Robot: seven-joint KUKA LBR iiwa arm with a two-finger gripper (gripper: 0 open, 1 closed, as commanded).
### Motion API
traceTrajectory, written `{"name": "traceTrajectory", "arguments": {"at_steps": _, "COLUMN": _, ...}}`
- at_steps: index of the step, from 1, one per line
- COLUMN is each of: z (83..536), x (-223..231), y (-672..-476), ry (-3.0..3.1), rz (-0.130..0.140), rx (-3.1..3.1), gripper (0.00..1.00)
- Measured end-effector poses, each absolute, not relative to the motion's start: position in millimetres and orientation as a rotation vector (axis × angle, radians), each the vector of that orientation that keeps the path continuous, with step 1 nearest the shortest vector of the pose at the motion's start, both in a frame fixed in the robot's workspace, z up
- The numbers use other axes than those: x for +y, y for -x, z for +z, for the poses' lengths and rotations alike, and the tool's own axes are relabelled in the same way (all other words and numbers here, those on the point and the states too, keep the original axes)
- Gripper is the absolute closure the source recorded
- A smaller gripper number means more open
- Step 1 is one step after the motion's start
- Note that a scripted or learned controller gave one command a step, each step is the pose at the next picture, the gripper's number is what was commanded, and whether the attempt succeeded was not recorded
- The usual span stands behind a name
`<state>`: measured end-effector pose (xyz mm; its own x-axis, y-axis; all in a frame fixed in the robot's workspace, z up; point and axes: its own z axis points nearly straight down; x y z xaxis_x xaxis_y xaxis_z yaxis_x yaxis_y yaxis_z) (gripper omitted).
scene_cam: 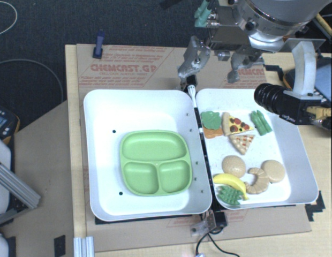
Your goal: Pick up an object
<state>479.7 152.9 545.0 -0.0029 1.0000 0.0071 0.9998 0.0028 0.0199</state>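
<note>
Red "CHEMCAST" lettering (partly hidden) on the brown board; gripper spread wide above it, holding nothing.

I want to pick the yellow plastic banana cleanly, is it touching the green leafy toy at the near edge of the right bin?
Touching. The camera view shows the yellow plastic banana lying over the top of the green leafy toy, with no gap between them.

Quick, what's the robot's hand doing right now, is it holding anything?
Hand: open, holding nothing, above the back edge of the bins.
</note>
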Motion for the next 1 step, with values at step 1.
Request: {"name": "traceTrajectory", "arguments": {"at_steps": 1, "z": 546.1, "x": 153.7, "y": -479.7, "ry": -2.216, "rz": 0.006, "rx": 2.224, "gripper": 1.0}}
